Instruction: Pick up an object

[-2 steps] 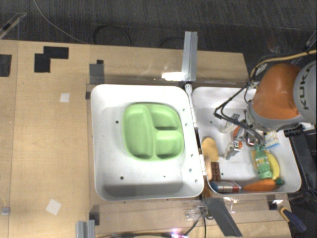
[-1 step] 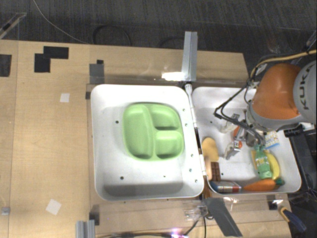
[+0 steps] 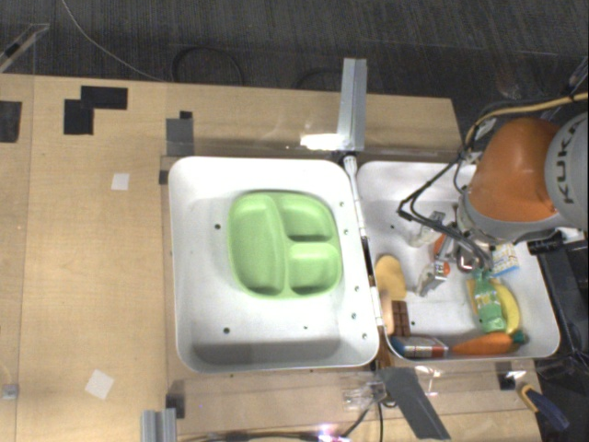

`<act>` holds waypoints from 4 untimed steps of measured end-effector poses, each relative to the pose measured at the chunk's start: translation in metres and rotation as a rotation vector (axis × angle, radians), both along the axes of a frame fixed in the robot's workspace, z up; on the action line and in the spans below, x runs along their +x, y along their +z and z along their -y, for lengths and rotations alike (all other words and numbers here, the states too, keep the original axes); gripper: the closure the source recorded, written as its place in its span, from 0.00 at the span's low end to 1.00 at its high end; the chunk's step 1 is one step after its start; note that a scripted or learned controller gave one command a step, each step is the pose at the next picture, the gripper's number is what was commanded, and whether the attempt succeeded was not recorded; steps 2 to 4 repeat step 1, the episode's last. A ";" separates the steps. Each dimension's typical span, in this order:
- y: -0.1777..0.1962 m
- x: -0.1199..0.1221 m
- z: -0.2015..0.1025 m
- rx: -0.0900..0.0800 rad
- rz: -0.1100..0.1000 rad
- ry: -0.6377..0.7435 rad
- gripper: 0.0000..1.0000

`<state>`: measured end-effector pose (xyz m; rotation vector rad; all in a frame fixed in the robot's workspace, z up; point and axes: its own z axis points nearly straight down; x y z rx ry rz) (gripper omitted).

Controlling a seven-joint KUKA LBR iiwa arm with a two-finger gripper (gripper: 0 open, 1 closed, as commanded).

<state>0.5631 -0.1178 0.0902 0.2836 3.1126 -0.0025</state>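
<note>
Nearest the cam: orange-banded arm wrist (image 3: 515, 168) over the right bin (image 3: 386, 191), end effector (image 3: 440, 267) hanging below-left of it w/ cables. Can't tell how far open it is or if it holds anything; nothing visibly in its grip. Objects lie near it on the bin floor: tan piece (image 3: 390, 276) just to its left, banana (image 3: 502, 304) w/ green packet (image 3: 488, 307) to its right, carrot (image 3: 480, 344) and a dark red-tipped tube (image 3: 421, 346) along the near wall. Left bin (image 3: 193, 247) carries a green divided tray (image 3: 282, 243), well apart from the end effector. Both bins on the wooden table (image 3: 83, 274).
</note>
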 end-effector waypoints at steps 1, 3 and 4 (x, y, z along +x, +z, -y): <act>0.000 0.000 0.000 0.000 0.000 0.000 0.00; 0.000 0.000 0.000 0.000 0.000 0.000 0.00; 0.000 0.000 0.000 0.000 0.000 0.000 0.00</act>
